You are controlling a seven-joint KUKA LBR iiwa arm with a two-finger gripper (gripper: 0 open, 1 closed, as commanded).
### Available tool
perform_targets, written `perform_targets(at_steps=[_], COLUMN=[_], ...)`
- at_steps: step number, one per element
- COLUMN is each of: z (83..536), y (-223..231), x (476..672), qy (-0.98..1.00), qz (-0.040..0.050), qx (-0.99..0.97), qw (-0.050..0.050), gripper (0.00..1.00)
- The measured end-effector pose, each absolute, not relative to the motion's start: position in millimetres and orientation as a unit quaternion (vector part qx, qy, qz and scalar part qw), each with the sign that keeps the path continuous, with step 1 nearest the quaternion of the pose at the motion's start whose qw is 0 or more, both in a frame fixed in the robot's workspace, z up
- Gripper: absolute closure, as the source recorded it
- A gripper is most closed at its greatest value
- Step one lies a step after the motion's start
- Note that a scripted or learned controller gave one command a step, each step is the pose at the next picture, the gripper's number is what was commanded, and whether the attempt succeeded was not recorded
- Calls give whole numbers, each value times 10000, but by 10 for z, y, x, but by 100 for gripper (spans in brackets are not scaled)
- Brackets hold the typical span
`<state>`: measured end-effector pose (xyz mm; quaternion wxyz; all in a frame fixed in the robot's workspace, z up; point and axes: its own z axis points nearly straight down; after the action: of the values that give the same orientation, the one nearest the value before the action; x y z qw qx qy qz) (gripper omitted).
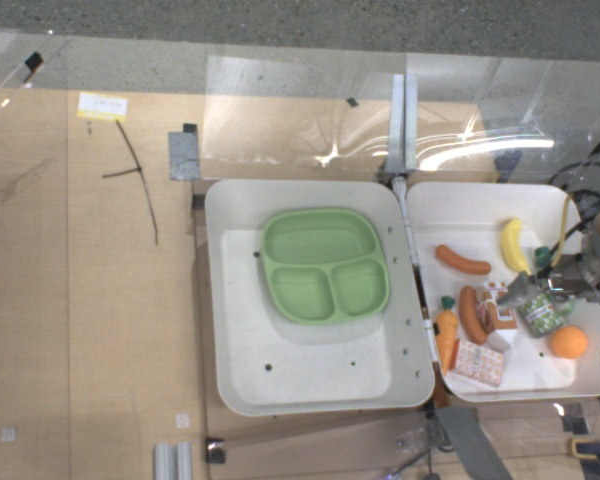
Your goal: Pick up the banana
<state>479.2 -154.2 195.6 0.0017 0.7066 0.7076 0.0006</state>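
Note:
The yellow banana [515, 244] lies in the right bin [480, 204], near its far right part, curved and standing roughly upright in the view. My gripper [536, 282] reaches in from the right edge and hangs just below and to the right of the banana, over a green packet [544, 314]. Nothing of the banana shows inside the gripper.
The right bin also holds a red sausage [463, 260], a second sausage [470, 313], a carrot [447, 338], an orange [570, 342] and a pink packet [479, 363]. A green divided plate [325, 265] sits in the left bin [310, 368]. Cables [580, 193] hang near the arm.

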Motion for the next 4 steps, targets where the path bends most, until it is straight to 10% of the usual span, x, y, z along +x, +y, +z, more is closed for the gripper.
perform_targets(at_steps=[4], z=[1242], y=[-1147], x=[4580], qy=[1025], qz=[-2], qx=[9947], qw=[-8], gripper=[0])
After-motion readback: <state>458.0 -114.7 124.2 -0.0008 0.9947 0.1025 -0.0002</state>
